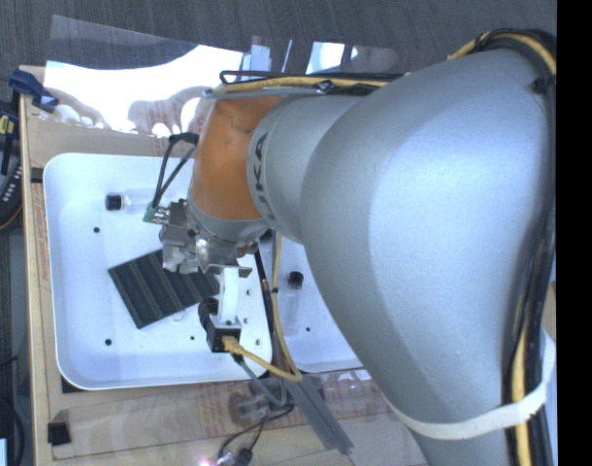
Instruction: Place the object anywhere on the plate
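A dark ribbed rectangular plate [155,291] lies tilted on the floor of the left white bin [73,260]. My gripper [186,256] hangs over the plate's upper right corner, under the orange band of the wrist. The metal gripper body hides whatever may be beneath it. A small object with a black cap and a clear body [115,202] lies near the bin's back left, well apart from the gripper and the plate.
The big grey arm covers the right bin and most of the right side. A small black knob [294,281] shows between the two bins. A wooden bench edge [131,425] runs along the front, and a yellow-black device [0,178] sits outside the left rim.
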